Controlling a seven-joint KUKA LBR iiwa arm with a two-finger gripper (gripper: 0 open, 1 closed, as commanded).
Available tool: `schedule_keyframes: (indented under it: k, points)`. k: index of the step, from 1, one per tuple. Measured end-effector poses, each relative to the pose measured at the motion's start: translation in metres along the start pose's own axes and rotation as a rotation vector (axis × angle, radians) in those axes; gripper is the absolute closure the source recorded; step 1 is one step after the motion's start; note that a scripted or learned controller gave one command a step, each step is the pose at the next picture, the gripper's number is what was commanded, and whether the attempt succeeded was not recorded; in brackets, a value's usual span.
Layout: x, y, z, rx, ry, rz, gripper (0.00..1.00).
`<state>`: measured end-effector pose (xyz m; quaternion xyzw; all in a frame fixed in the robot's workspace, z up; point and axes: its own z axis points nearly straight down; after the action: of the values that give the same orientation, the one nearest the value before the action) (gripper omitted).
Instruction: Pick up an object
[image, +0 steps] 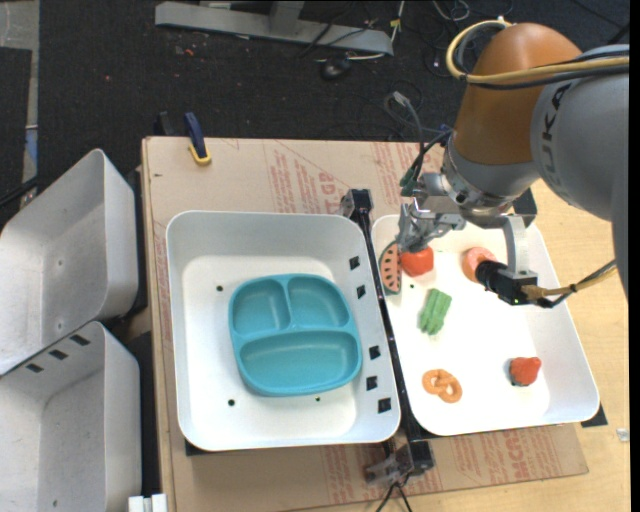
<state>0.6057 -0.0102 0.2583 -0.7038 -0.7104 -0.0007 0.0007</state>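
Hovering gripper (415, 240) just above red toy (418, 262), finger state unclear, right bin (570, 400)

Two shallow white bins (180, 300) side by side, one teal divided plate (295, 335), one watermelon slice (390, 271), one green vegetable (434, 311), one pretzel (441, 384), one strawberry (524, 371), two reddish-orange pieces (417, 261), one robot arm (520, 90)

Your arm (560, 110) enters from the right, grey link leading into the orange band above the wrist, then bending down and to the left. The wrist points downward, with the gripper (413, 243) low at its end. A black cable loops from the wrist out to the right.
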Motion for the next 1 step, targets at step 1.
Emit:
schedule_keyframes:
  k: [1]
  points:
    - [0.0465, -0.0096, 0.0149, 0.002, -0.001, 0.002, 1.00]
